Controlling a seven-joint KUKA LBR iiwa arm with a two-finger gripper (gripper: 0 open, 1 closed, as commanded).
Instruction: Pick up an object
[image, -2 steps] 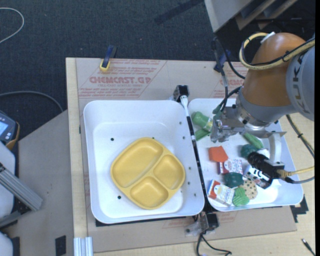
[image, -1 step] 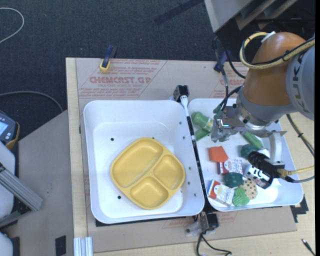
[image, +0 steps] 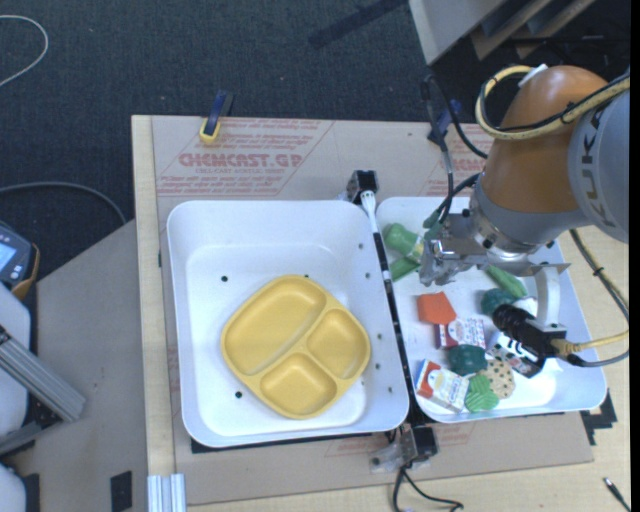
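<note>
My gripper (image: 440, 262) hangs low over the upper left part of the right bin (image: 575, 385), under the arm's orange band. Two green pieces (image: 400, 240) lie just left of it, by the bin's wall. An orange-red block (image: 436, 308) lies just below it. Further toward the front are a small red and white packet (image: 467, 332), a dark green object (image: 466, 358), a tan cookie-like piece (image: 497, 380) and a light green ridged piece (image: 481, 397). A teal-green piece (image: 497, 300) sits to the gripper's right. I see nothing held.
The left bin (image: 190, 250) holds a yellow divided plate (image: 295, 345). A black cabled fitting (image: 522, 332) hangs over the right bin. A black clamp (image: 362, 185) sits at the top of the wall between the bins. Another red and white packet (image: 438, 382) lies at the front.
</note>
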